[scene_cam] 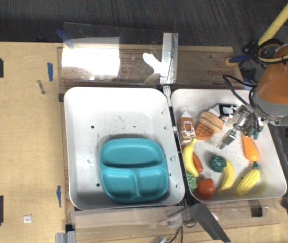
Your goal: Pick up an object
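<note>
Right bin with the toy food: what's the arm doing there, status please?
Two-finger gripper low in right white bin, nothing seen between fingers. Orange toy carrot beside it, untouched. Tan waffle piece and yellow banana crowd nearby.

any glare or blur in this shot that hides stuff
Camera view: strong glare washes out the clear sheet behind the left bin; the pincer over the right bin looks slightly blurred, so its state is unclear; the teal tray and toy foods are evenly lit.
</note>
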Controlling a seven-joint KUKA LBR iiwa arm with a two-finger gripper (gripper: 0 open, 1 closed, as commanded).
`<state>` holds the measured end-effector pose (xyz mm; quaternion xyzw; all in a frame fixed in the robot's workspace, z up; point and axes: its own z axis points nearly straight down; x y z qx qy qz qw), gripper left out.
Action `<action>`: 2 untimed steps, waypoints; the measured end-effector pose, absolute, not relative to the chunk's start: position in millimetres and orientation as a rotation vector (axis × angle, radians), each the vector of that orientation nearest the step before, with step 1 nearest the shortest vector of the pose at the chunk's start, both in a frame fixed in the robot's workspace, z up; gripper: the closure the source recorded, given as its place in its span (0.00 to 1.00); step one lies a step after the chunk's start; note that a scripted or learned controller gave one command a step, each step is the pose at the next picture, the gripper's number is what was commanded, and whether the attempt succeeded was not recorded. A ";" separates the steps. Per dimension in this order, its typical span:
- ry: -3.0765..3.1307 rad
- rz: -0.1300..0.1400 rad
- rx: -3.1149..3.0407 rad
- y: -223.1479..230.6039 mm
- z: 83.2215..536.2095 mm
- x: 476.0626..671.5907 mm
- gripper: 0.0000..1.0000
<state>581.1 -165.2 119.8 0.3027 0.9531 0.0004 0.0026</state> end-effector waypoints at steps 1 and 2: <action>3.029 -0.002 0.798 -206.7 88.2 530.9 0.00; 3.009 0.003 0.877 -156.0 88.8 492.6 0.00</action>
